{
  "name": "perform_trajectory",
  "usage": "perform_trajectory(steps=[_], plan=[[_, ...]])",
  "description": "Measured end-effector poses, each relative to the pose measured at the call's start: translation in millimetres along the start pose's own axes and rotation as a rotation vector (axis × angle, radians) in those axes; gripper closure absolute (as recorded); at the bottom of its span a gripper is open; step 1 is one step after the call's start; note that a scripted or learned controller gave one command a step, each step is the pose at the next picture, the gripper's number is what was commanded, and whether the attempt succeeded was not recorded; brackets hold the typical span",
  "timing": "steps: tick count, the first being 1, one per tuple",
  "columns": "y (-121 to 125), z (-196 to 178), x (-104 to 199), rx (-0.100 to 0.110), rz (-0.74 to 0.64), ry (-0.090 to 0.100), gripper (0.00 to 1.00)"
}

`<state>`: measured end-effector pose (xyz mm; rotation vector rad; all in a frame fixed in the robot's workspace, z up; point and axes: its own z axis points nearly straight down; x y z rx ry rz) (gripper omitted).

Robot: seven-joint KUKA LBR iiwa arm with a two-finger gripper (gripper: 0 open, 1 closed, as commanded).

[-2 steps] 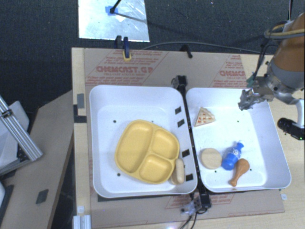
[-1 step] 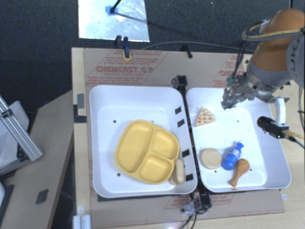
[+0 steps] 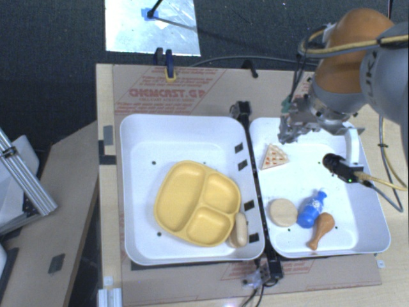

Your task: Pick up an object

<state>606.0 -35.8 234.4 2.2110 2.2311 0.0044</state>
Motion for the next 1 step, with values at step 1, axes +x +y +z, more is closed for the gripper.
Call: perform_trajectory(steps=[1], plan=[[14.7, 12.7, 53.0, 0.0, -0.001, 0.0, 1.0]])
